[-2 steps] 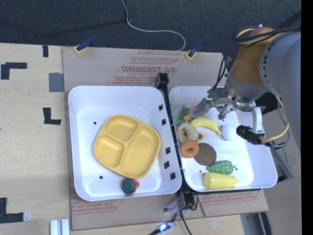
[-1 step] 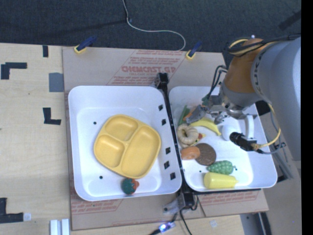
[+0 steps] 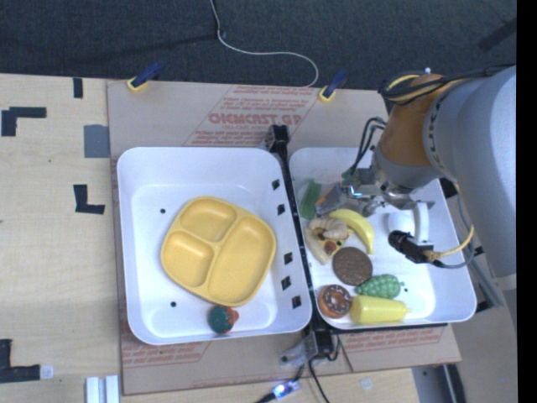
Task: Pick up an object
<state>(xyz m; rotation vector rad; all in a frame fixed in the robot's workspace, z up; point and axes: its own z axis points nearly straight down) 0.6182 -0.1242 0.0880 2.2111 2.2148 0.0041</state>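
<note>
The right bin (image 3: 449, 305) holds a pile of toy food: a yellow banana (image 3: 355, 224), a brown round cookie (image 3: 351, 265), a frosted donut (image 3: 335, 300), a bumpy green piece (image 3: 380, 286), a yellow pepper-like piece (image 3: 378, 311), a beige slice (image 3: 321, 240) and a green leaf-like piece (image 3: 312, 196). My gripper (image 3: 341, 196) hangs low over the back left of this bin, just above the banana and beside the green leaf-like piece. Nothing shows between its tips.
The left bin (image 3: 138, 225) carries a yellow divided plate (image 3: 219, 249) and a small green and red ball (image 3: 222, 318) near its front wall. A black divider (image 3: 289, 217) separates the bins. The arm's grey body (image 3: 478, 141) covers the right bin's back right corner.
</note>
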